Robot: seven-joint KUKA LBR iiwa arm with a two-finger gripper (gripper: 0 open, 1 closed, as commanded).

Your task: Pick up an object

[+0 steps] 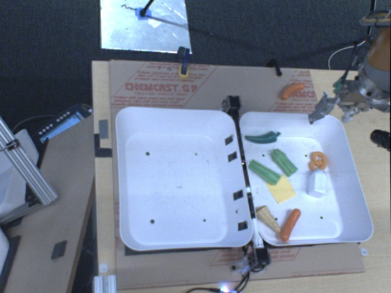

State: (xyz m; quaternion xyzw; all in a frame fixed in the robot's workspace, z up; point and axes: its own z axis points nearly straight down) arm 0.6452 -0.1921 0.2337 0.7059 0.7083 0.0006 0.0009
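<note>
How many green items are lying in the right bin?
3. A dark green pepper lies near the bin's far left side; two lighter green pieces lie below it, one right of the other.

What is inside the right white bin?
In the right bin: green pepper, two green vegetables, yellow slice, orange ring, white bottle, cone, sausage.

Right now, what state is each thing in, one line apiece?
Two-finger gripper: open, holding nothing, over the right bin's far rim.
Right white bin: holds the toy foods.
Orange toy sausage: lying outside the bins, on the board.
Small white bottle: lying in the right bin.
Yellow flat square: lying flat.
</note>
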